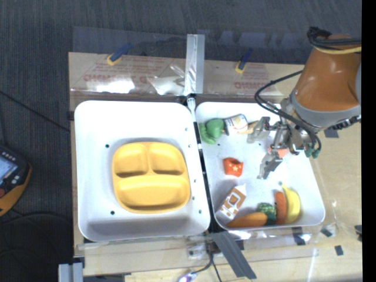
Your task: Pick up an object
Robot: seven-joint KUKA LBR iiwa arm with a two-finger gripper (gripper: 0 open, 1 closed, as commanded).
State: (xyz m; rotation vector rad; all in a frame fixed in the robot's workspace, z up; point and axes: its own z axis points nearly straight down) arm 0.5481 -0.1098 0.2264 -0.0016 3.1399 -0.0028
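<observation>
Hand over the right bin, toys scattered around it

Hand (267, 151), a cluster of grey metal links and dark cables under the arm's glossy orange band, hangs over the upper middle of the right bin (314, 187). Two slim fingers show, one reaching up-left and one pointing down, set apart from each other with nothing between them; the spread looks open.

Left of the hand and a little below lies a small red block (233, 167), boxy with a pale mark on top, apart from the fingers. Up and to the left sits a rounded green toy (211, 129) with a lumpy, matte surface, and just beside it, nearer the hand, a short white cylinder with a printed label (237, 122), lying on its side.

Below the hand, near the bin's lower right corner, a curved yellow banana (292, 203) lies touching an orange-red oblong piece (281, 207). Down and to the left are a long smooth carrot (247, 220), a knobbly green broccoli piece (267, 209) at its end, and a small white-and-orange carton (232, 202), tilted.

Far left of the hand, in the left bin (94, 128), rests a glossy yellow plastic tray (151, 176) with three shallow rounded compartments.

Both bins are smooth white plastic with rounded corners, standing on a pale counter (346, 169).
</observation>
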